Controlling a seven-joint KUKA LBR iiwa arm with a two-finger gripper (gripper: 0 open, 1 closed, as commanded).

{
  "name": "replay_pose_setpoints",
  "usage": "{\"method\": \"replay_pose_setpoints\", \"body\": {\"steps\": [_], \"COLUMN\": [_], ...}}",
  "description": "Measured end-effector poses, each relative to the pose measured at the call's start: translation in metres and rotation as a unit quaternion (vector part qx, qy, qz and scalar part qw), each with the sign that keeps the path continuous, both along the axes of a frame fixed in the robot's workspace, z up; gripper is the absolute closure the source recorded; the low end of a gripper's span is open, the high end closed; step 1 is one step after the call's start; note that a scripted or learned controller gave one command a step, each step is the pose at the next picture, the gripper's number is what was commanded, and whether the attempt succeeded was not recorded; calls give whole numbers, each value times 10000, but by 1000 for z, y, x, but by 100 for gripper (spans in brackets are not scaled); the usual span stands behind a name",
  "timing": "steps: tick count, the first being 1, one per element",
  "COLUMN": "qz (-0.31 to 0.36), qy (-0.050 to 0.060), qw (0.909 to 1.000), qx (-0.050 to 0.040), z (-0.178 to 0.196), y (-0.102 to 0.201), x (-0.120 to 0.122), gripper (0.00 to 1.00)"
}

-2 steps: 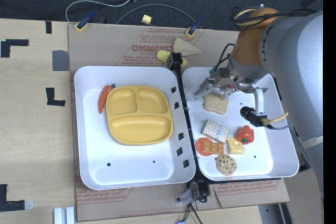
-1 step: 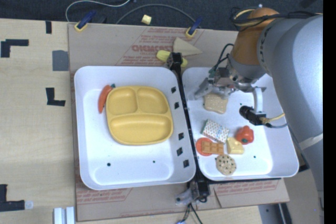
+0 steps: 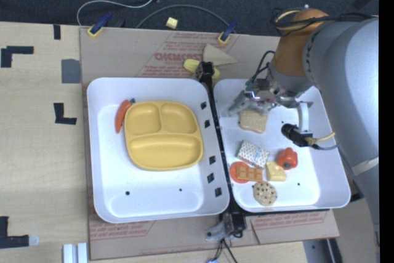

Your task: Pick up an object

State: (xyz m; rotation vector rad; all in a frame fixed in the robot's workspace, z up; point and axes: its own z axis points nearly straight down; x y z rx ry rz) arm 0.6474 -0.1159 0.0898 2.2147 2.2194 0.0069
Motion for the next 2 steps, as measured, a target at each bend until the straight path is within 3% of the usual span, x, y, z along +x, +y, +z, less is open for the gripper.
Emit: {"method": "replay_pose_setpoints", "body": {"steps": [2], "qz": [6], "qy": [-19], "qw": [10000], "qx": [8], "z": [0], "y": [-4], "x": [4], "gripper": [0]}}
